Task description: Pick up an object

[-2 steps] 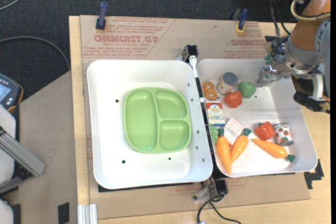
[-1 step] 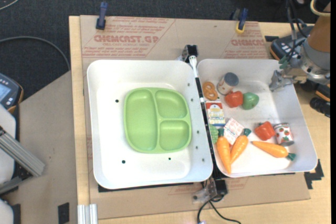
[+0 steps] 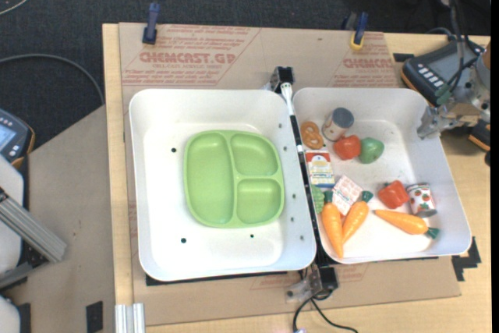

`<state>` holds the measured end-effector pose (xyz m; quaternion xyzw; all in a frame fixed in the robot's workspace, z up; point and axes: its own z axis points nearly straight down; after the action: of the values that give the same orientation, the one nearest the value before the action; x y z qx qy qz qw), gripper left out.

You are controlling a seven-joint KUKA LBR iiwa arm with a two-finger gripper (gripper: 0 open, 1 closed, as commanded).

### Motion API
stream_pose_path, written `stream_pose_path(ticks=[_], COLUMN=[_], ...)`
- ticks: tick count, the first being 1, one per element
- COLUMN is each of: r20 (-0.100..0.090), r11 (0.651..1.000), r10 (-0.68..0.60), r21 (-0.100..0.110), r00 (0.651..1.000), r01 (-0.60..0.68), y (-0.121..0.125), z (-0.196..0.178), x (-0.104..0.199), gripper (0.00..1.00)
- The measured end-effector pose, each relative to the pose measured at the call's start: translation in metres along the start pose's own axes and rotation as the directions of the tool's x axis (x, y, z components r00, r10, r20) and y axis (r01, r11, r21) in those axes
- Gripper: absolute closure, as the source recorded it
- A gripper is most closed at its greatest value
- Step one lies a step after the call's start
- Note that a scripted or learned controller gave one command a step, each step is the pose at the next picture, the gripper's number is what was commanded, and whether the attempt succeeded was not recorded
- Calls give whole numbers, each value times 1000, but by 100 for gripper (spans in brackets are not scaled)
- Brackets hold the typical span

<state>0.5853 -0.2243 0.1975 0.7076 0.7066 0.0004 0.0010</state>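
Claw [image 3: 433,123]: hanging at the right bin's [image 3: 405,99] 2 o'clock rim, above the wall and outside the cluster of toys; whether it is wide or narrow I cannot tell, the tips being blurred against the bin wall. Nothing is showing between them. Judged to be standing off, with the pick not yet begun.

Right bin, contents, working outward from the claw:
- Green ball [image 3: 372,150] and red tomato [image 3: 348,147], sitting touching each other near the bin's centre; nearest candidates for a pick.
- Can [image 3: 339,121], standing upright just at 12 o'clock of the tomato.
- Pretzel [image 3: 311,134], lying flat at 9 o'clock of the can, close to the left wall.
- Red pepper [image 3: 393,194] and a small tin [image 3: 422,200], lying side by side toward 4 o'clock.
- Long carrot [image 3: 404,223], lying across at 5 o'clock, just below the pepper.
- Two carrots [image 3: 343,223], leaning together at 6 o'clock, tips toward the near wall.
- Carton [image 3: 319,168] and packet [image 3: 346,190], lying along the left wall; tight against it, so judged awkward to grasp.

Left bin [image 3: 148,191]: holding a green divided plate [image 3: 234,178], lying flat at its centre, well apart from the claw.

Surface [image 3: 234,51]: both bins are resting side by side on it, walls touching.
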Motion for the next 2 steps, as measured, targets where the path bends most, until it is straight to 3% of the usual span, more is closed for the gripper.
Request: stream_pose_path(ticks=[1,2], r20=[-2,-1], r11=[1000,1000], r10=[-4,-1], r21=[6,1], r00=[1000,1000], r01=[4,1], y=[45,11], z=[120,61], x=[3,0], gripper=[100,100])
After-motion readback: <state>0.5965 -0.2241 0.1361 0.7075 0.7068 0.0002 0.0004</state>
